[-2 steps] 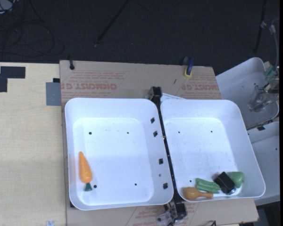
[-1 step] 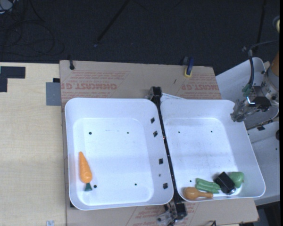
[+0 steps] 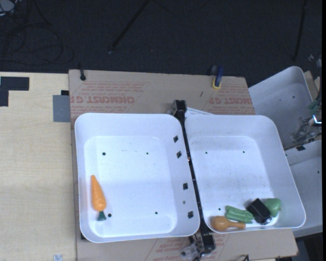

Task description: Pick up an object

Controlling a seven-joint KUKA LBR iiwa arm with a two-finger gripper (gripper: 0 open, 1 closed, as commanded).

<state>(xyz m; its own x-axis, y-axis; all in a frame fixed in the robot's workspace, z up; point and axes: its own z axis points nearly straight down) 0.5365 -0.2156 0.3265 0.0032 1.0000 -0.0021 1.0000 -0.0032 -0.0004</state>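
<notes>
Carrot (image 3: 98, 194): left bin (image 3: 125, 126), near front-left corner.
Right bin (image 3: 233, 126): green pods (image 3: 239, 214), black block (image 3: 258, 210), orange pear-shape (image 3: 226, 223).
Claw: state cannot tell.

Both bins (image 3: 130, 125) white. Carrot (image 3: 98, 194) orange w/ dark green top. Pear-shaped toy (image 3: 226, 224) orange-tan, pea pod (image 3: 239, 215) green, block (image 3: 258, 210) black, cardboard (image 3: 152, 94) tan w/ red print.

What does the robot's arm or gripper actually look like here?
By the right edge, what seems to be the gripper looks like a small pale grey metal piece with thin dark struts or cables. It is too small and blurred to tell any markings.
</notes>
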